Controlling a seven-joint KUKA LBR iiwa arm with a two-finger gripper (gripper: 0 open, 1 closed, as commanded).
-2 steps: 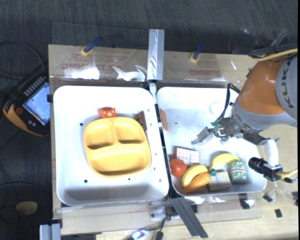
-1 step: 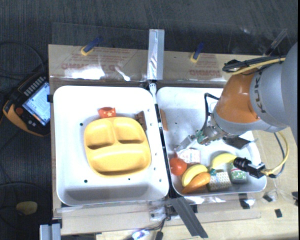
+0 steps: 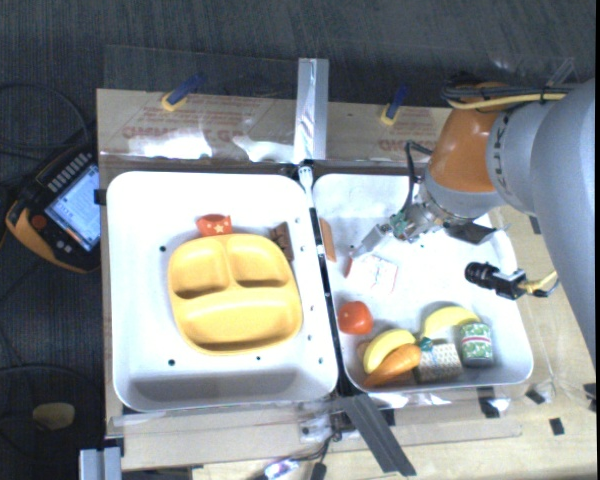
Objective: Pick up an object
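Fingers [image 3: 375, 236] hang over the right bin [image 3: 520, 363], gap unclear; tomato [image 3: 355, 317] and banana [image 3: 387, 348] lie nearer.

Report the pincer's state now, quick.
Pincer: over the right bin, near its upper left; open or closed cannot be told, and nothing is visible in it.

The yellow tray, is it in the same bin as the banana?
No, the yellow tray lies in the left bin; the banana lies in the right bin.
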